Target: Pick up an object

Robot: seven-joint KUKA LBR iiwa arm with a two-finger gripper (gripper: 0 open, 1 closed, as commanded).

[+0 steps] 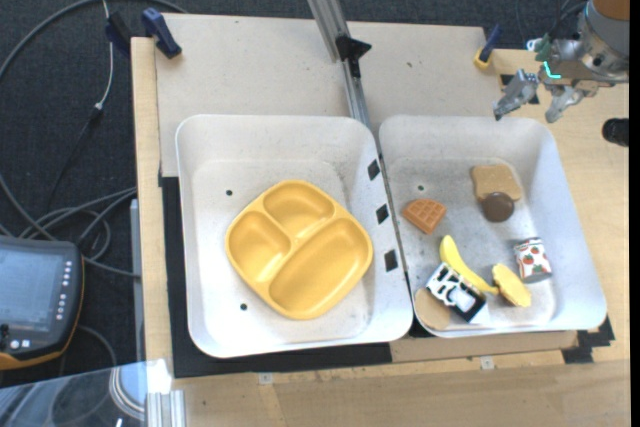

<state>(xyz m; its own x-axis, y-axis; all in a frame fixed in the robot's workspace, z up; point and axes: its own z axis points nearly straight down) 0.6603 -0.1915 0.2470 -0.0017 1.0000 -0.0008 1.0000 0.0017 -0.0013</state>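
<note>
While the gripper (536, 99) hangs above the far rim of the right bin (560, 155), its jaws look spread and pinch nothing. Everything worth picking lies below and nearer the camera in that bin: a waffle piece (425, 214), a tan slice of bread (495, 180) touching a brown round lump (497, 206), a banana (461, 265), a smaller yellow piece (512, 285), a small red and white carton (534, 260) and a black and white packet (457, 293). The left bin (200, 215) holds a yellow divided plate (298, 247).

The risk I see is crowding. The banana lies against the packet, so jaws closing there may nudge one aside and grip neither. Flat pieces like the waffle or bread offer little edge and could slip out. A descent straight down from here would likely strike the bin rim.
</note>
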